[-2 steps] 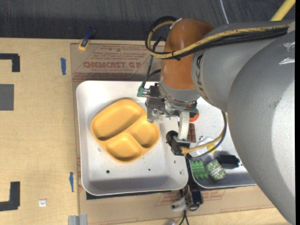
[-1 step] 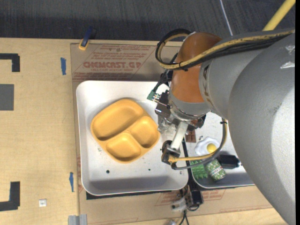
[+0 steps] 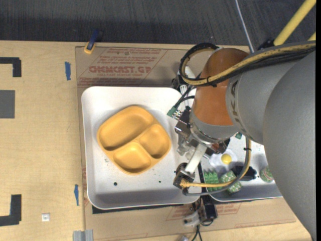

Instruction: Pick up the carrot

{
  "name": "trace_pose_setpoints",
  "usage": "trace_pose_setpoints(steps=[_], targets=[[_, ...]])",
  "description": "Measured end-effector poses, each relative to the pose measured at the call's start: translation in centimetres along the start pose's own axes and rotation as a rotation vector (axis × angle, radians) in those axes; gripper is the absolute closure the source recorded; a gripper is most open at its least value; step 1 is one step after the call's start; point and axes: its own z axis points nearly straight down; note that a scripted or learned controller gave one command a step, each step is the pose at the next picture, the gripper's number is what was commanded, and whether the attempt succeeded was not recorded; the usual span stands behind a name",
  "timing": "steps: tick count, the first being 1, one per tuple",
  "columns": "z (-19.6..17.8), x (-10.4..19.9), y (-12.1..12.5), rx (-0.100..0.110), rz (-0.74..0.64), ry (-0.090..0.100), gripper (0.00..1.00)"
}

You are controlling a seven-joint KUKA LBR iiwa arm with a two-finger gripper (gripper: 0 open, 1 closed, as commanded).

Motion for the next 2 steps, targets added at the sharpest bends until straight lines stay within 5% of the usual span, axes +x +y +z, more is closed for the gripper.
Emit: trace_pose_setpoints(steps=[2], targets=[[-2.1, -1.1, 0.8, -0.001, 0.251, 0.001, 1.0]])
